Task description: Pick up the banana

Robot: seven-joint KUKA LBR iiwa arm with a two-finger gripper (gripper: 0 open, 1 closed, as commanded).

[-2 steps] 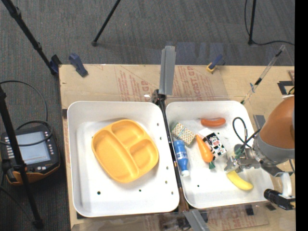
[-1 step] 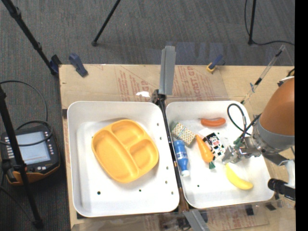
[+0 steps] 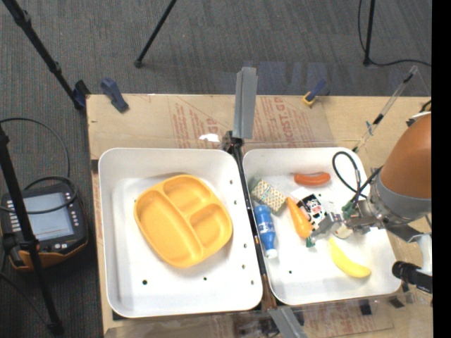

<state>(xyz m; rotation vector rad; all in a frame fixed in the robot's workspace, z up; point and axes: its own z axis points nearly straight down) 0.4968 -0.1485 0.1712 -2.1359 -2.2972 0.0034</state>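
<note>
Banana (image 3: 349, 260) (unheld) near jaws (image 3: 318, 232).

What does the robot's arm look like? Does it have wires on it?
The arm is thick and round, grey with a big orange band above the wrist. A black cable loops out beside it. At its tip sits a small hand of grey and black metal parts.

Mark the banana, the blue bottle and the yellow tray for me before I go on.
banana (image 3: 349, 260): camera view, middle of its curved body, right bin.
blue bottle (image 3: 264, 227): camera view, middle of its blue body, right bin.
yellow tray (image 3: 182, 219): camera view, on the divider ridges, left bin.
</note>
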